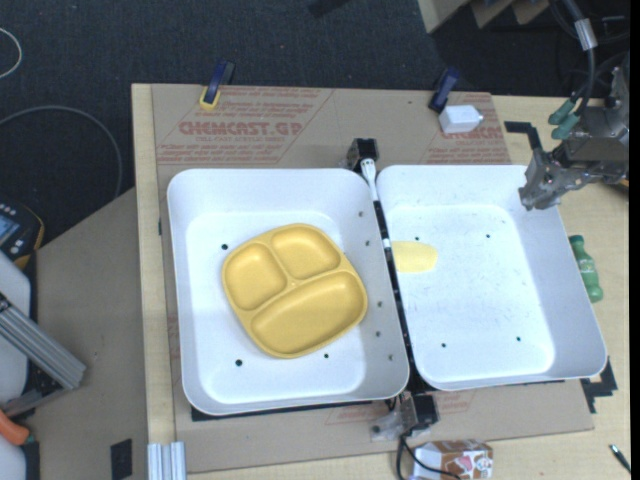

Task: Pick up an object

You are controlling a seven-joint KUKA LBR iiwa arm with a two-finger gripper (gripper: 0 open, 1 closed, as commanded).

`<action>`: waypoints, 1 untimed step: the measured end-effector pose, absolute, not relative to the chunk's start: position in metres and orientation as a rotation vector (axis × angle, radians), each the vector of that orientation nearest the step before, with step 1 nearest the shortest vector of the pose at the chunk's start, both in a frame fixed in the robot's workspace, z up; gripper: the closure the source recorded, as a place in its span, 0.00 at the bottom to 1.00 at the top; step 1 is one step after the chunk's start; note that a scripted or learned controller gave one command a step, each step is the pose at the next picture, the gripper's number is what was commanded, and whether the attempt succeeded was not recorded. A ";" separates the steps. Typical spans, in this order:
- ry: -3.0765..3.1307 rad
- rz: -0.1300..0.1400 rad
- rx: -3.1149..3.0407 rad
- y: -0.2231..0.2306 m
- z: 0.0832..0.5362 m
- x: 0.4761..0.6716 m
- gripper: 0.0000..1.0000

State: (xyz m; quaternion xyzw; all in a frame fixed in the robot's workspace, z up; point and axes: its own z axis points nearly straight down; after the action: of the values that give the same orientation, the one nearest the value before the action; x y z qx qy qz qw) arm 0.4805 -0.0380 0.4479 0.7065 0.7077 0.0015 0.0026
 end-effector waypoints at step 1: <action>2.234 -0.004 2.215 0.043 0.417 0.479 1.00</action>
State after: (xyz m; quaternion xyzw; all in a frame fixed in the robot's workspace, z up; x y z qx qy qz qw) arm 0.4791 0.0426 0.4166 0.7042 0.7100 -0.0013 -0.0020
